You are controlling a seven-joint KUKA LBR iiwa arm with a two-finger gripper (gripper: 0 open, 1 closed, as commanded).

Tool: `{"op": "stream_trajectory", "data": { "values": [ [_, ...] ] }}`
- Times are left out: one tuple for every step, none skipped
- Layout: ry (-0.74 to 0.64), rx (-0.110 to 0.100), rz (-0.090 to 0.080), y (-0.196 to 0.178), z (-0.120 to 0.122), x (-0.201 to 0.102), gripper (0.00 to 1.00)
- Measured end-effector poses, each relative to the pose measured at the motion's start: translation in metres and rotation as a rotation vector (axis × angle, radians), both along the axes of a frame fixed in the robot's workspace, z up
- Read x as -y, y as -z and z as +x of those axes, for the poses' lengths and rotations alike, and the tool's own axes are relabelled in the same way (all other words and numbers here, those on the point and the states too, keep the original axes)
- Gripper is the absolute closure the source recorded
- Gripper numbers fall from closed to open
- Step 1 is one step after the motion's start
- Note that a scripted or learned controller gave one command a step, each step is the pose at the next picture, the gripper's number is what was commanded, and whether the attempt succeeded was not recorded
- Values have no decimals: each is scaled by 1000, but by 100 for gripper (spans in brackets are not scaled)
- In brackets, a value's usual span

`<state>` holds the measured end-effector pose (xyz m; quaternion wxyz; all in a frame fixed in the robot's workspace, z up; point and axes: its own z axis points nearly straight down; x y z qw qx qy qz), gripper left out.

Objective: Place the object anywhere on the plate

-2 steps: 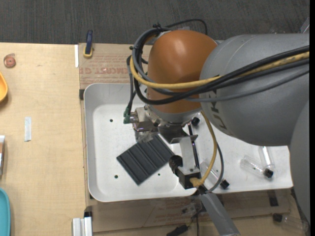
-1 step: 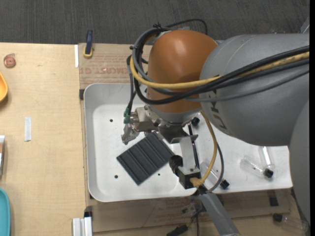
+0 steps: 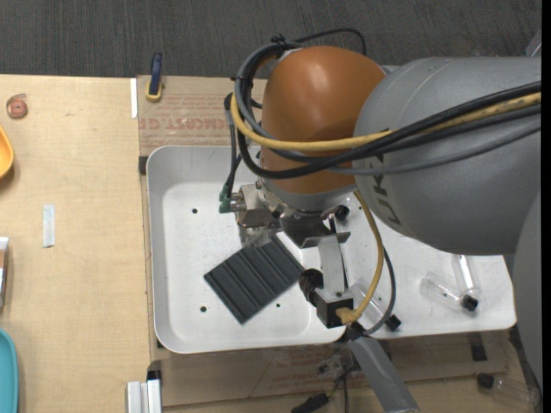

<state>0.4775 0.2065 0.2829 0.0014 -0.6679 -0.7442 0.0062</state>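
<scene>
The dark grey ribbed rectangular slab (image 3: 252, 280), which I took to be the plate, lay flat and skewed in the lower middle of the shallow white bin (image 3: 182, 231), one corner pointing up towards the gripper (image 3: 261, 220). The gripper hung just above that corner, largely hidden under the orange band (image 3: 318, 101) of the arm, so whether it was apart, together or clamped on anything could not be told. Doing the step well probably meant coming down over the slab's broad middle rather than its corner, low and level, so that whatever was released would settle on the ridges and not roll off an edge. The slab looked matt, thin and stiff, with parallel grooves along its length. A clear plastic tube with a black cap (image 3: 448, 292) lay well apart at the bin's right.
</scene>
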Motion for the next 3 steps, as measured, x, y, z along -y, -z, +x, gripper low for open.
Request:
{"op": "stream_trajectory", "data": {
  "values": [
    [-292,7,6,-41,22,41,100],
    [-459,4,8,-18,34,32,100],
    [-628,5,9,-20,1,57,100]
  ]
}}
